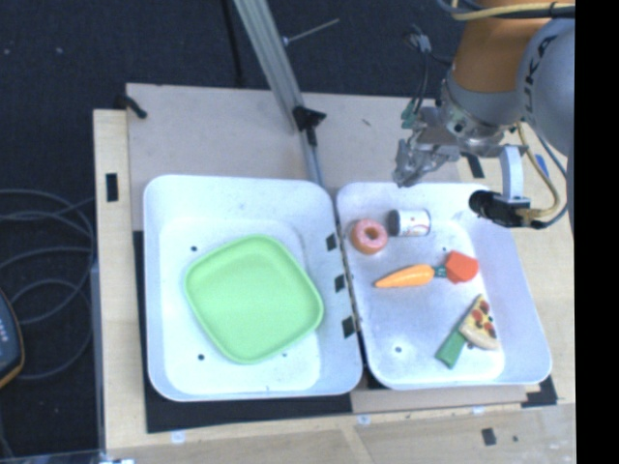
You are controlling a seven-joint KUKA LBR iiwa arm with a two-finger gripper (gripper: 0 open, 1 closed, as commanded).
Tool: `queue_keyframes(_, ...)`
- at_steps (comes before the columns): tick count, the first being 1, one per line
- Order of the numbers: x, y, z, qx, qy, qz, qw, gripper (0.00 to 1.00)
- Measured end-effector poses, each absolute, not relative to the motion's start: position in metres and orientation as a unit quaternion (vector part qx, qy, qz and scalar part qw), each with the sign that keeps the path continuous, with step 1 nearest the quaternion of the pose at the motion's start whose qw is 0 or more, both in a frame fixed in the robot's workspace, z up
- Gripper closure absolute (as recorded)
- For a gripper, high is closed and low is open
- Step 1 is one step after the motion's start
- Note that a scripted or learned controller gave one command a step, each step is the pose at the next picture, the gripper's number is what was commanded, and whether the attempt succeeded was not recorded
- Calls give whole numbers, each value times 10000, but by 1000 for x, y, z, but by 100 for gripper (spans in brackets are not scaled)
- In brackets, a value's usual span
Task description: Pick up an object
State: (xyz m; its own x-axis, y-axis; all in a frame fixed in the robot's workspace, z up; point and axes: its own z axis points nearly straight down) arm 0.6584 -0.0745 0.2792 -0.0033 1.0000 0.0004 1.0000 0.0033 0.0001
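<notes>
The right bin (513, 356) holds a pink donut (368, 236), a small silver can (410, 222) lying on its side, an orange carrot (406, 277), a red-orange block (462, 267) and a pizza slice with a green handle (468, 333). My gripper (410, 169) hangs above the bin's far edge, just behind the can, with nothing visible between its fingers. In the left bin (169, 201) lies a green square plate (253, 298).
A metal pole (276, 61) slants across the bench behind the bins, ending at a black clamp (309, 119). Cables and a black connector (493, 206) hang by the right bin's far right corner. The bench edge runs close along the front.
</notes>
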Motion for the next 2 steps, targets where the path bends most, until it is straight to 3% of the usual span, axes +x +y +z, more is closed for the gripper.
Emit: queue_keyframes(2, 652, 37, 281, -7056, -7086, -5, 1, 100)
